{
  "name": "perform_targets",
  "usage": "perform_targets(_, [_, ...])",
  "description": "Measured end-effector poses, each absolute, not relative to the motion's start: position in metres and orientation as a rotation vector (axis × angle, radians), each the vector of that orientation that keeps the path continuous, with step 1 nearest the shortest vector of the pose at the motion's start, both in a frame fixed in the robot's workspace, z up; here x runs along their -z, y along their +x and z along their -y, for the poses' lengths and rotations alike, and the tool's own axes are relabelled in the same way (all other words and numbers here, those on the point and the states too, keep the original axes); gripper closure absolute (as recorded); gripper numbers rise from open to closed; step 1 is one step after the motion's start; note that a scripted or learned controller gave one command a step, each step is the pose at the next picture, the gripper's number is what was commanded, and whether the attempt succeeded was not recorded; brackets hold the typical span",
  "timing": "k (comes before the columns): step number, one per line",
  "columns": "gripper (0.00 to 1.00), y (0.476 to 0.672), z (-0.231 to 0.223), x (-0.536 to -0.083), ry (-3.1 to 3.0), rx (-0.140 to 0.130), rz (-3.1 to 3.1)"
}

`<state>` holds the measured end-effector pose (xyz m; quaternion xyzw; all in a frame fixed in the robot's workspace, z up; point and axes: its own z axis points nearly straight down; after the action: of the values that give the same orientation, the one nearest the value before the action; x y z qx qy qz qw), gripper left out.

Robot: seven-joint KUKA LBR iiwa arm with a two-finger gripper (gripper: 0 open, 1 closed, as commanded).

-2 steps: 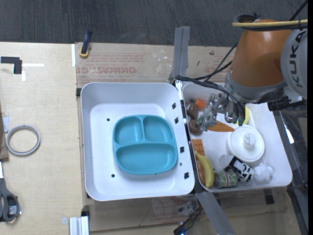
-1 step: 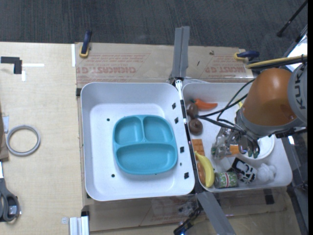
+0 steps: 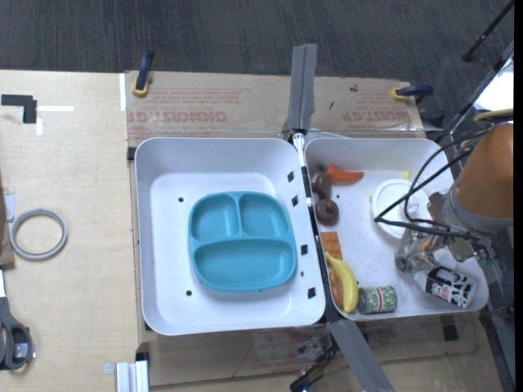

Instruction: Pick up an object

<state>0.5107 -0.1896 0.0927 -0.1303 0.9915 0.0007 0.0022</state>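
Note:
My gripper (image 3: 411, 256) hangs low over the right side of the right bin (image 3: 372, 149), under the orange-banded wrist (image 3: 489, 178). It sits between a white round lid (image 3: 392, 206) on its upper left and a black-and-white carton (image 3: 449, 287) on its lower right. Cables cross in front of it. A green-labelled can (image 3: 377, 300) lies at the bin's front, beside a yellow banana (image 3: 344, 282). An orange carrot (image 3: 344, 175), two brown round pieces (image 3: 325, 198) and an orange cracker (image 3: 331, 244) lie along the bin's left wall.
The left bin (image 3: 155, 243) holds a blue divided plate (image 3: 243, 241). A grey tape ring (image 3: 37, 233) and scissors (image 3: 15, 343) lie on the bench at the far left. A grey bar (image 3: 302, 88) stands behind the bins' shared wall.

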Motion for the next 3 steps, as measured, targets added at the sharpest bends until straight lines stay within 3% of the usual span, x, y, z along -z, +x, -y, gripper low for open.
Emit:
perform_targets(1, [0.00, 0.510, 0.190, -0.093, -0.407, -0.001, -3.111])
perform_targets(2, [0.00, 0.549, 0.132, -0.092, -0.269, -0.001, -3.125])
perform_targets(3, [0.00, 0.635, 0.104, -0.098, -0.208, -0.001, -3.128])
